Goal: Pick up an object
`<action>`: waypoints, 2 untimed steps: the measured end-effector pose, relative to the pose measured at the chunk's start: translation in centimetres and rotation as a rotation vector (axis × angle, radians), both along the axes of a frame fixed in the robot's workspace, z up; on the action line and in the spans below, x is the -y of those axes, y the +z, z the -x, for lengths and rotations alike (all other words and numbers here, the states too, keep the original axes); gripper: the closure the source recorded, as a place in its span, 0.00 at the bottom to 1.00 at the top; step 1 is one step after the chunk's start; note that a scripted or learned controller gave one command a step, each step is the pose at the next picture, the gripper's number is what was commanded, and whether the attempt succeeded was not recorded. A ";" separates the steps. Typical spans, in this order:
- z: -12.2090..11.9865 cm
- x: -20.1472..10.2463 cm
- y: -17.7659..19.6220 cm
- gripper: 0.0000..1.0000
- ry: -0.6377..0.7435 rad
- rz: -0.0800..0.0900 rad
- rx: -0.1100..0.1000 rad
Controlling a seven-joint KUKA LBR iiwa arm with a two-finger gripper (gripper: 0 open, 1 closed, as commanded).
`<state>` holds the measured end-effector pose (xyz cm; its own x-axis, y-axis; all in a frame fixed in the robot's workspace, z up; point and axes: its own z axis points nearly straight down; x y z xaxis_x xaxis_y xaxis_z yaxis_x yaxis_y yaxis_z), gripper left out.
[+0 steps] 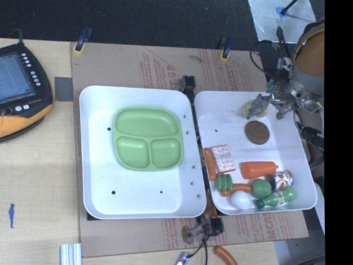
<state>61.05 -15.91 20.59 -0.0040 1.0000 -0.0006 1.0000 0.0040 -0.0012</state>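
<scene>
Hovering with jaws spread and empty, our gripper (268, 107) hung just above the brown disc (257, 132), which we judged light, stiff, and best pinched across its edges.

This looks like a robotics lab or test cell, not a home or kitchen. A pale wooden bench (38, 170) carries a sheet of printed cardboard (138, 65) held down at the bench's far edge by two spring clamps (83, 39). On the cardboard, two shallow white bins (99, 148) sit side by side, joined by small black brackets (188, 83). At the bench's left edge lies an orange and grey teach pendant (19, 90) with a screen and buttons. Toy plastic food (258, 169) fills the near part of the right bin, and a green divided tray (148, 138) lies in the left one. Cables (265, 51) trail past the far right corner, and the floor beyond is dark carpet (154, 7).
</scene>
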 end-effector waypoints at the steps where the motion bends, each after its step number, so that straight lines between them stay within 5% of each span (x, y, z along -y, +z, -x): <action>1: 1.7 2.4 -11.3 0.00 0.001 0.003 0.000; 2: 1.7 2.4 -10.3 1.00 0.004 0.004 -0.003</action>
<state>59.35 -18.34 10.28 -0.0083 1.0000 -0.0041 1.0000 0.0083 -0.0039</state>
